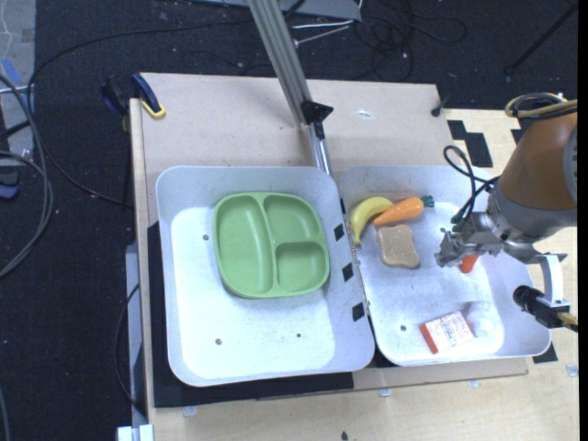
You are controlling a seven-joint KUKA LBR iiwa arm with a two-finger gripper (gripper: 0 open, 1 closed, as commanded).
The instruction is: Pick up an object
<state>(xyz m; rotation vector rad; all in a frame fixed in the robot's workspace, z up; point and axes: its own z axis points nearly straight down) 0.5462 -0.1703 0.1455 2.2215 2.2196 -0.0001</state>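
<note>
A small red-orange object (469, 264) lies in the right bin (514, 338) near its right side, right at the tool (452, 251), whose state I cannot tell. In the same bin are a banana (367, 214), a carrot (400, 212), a slice of bread (399, 245) and a red-and-white packet (448, 331). The left bin (184, 338) on the surface (239, 118) holds a green divided plate (272, 244).

— What sort of place is this?
— A robotics lab. A plywood bench (276, 118) stands on a dark speckled floor (73, 246), with loose black cables (55, 62) trailing about.
— Anything else?
— An aluminium strut (280, 44) slants over two white bins (184, 338), and a grey and orange industrial arm (542, 177) reaches in.
</note>
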